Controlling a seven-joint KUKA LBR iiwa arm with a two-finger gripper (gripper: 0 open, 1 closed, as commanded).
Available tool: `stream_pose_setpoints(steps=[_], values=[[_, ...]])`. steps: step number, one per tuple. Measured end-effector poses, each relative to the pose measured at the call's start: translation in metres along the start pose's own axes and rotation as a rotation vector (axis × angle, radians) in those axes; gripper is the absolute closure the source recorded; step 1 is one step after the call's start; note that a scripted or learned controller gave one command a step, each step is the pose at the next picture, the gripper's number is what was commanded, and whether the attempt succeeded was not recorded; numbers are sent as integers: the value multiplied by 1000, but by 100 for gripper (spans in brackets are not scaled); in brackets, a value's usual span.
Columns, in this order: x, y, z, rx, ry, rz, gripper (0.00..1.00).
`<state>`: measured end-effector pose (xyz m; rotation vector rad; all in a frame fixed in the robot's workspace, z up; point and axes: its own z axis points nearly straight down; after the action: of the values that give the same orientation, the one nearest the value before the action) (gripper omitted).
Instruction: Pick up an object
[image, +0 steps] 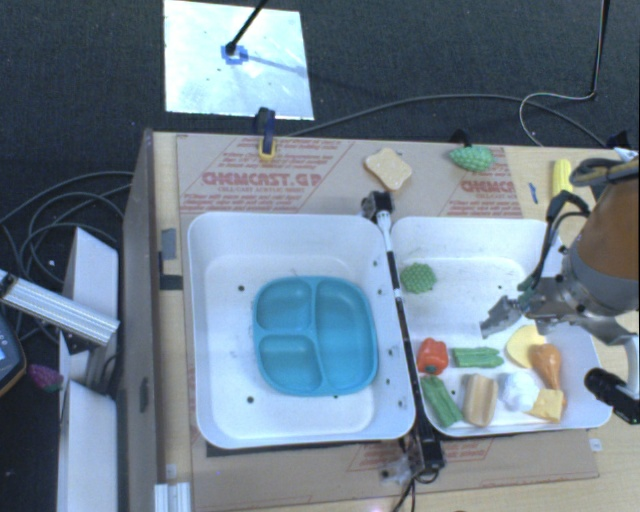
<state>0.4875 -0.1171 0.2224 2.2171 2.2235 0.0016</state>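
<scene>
The right bin (470, 240) holds several toy foods: a bumpy green piece (418, 278), a red pepper (432, 356), a green bean pod (477, 356), a green cucumber-like piece (440, 400), a tan bread roll (480, 398), a yellow round piece (522, 346), an orange carrot (547, 364), a white piece (515, 392) and a yellow cheese wedge (548, 404). My gripper (505, 316) hangs low over the right bin, just above the yellow piece and right of the bean pod. Nothing shows between its fingers.
The left bin (220, 260) holds a blue divided plate (315, 335). On the cardboard behind the bins lie a toast slice (388, 168), a green toy (472, 157) and a yellow object (561, 177). Cables run across the floor at the left.
</scene>
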Motion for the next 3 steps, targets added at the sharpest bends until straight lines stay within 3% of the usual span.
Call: stream_pose_setpoints(steps=[1,2,3], values=[[-69,63,138,-1,-2,2,0],[-90,153,48,-5,-2,-1,0],[-37,106,138,0,0,-1,0]])
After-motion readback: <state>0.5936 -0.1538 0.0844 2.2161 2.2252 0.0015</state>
